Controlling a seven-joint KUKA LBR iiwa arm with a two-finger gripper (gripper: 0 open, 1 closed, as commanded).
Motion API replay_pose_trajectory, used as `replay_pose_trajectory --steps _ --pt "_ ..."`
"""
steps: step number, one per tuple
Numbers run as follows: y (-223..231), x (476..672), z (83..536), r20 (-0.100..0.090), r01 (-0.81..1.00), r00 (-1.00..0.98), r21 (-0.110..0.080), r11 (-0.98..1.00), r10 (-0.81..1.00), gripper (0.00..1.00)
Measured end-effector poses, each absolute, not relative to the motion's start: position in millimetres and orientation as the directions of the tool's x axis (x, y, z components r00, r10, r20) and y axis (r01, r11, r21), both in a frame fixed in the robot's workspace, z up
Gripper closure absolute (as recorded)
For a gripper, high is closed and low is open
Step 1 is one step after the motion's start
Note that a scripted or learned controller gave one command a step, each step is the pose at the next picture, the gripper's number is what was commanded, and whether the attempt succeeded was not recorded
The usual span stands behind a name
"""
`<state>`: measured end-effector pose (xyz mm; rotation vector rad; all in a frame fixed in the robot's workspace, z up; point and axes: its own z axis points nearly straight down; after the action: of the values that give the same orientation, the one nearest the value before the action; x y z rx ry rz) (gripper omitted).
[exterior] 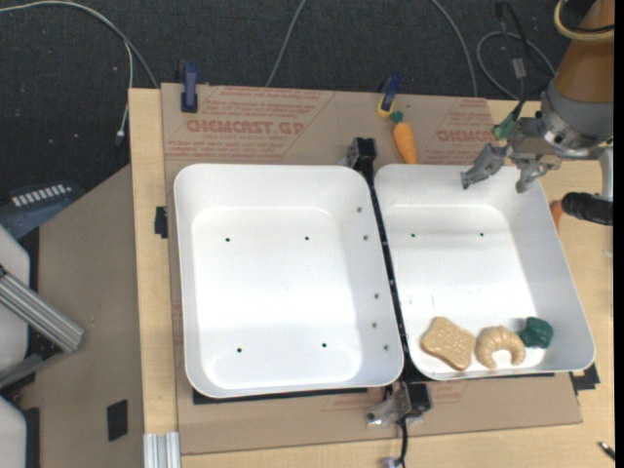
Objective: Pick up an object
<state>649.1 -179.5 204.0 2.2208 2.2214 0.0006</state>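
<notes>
Gripper (pixel 503 171) released, above right bin's (pixel 570 291) far edge. Croissant (pixel 501 345) likely light, rigid; grasp across its middle.

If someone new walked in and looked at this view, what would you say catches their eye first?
Probably the three small items clustered at the near edge of the right bin: a tan cracker-shaped piece, a croissant and a dark green object. Next, the gripper above that bin's far edge, jaws spread, and an orange carrot lying on the board behind the bins.
</notes>
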Motion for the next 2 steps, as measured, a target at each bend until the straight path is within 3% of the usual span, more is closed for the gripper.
replay_pose_trajectory --steps 1,2 --pt "-138 665.7 173 0.001 1.000 -0.003 -0.002 0.003 1.000 0.00" --pt "-182 663.6 80 0.001 1.000 0.003 -0.007 -0.003 1.000 0.00"
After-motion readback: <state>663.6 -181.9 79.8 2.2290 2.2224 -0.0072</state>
